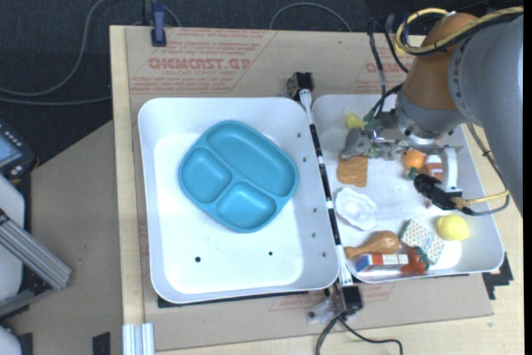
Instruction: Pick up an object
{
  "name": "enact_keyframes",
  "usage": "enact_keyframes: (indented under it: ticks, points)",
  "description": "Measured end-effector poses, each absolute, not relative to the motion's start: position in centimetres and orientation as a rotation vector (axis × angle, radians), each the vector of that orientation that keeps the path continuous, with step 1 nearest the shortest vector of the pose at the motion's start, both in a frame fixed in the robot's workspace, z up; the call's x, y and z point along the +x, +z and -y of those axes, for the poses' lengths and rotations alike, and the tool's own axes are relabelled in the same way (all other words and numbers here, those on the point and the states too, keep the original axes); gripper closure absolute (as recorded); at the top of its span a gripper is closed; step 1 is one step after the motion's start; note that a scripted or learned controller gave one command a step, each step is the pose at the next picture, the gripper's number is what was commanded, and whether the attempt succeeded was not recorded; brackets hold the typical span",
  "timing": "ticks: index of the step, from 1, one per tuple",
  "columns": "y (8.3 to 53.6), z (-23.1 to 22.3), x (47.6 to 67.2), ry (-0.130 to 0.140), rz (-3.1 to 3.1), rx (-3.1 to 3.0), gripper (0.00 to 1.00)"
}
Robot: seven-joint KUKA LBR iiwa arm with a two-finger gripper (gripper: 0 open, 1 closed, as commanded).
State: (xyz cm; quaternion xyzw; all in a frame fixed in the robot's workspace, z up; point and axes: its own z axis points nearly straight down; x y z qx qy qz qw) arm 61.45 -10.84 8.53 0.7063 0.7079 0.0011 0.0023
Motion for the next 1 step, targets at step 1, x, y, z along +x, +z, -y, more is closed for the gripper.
enact_keyframes:
  ticks: [1]
  points:
    - [8.24, 9.73, 66.20, -0.033, -2.232, 2.242, 0.00]
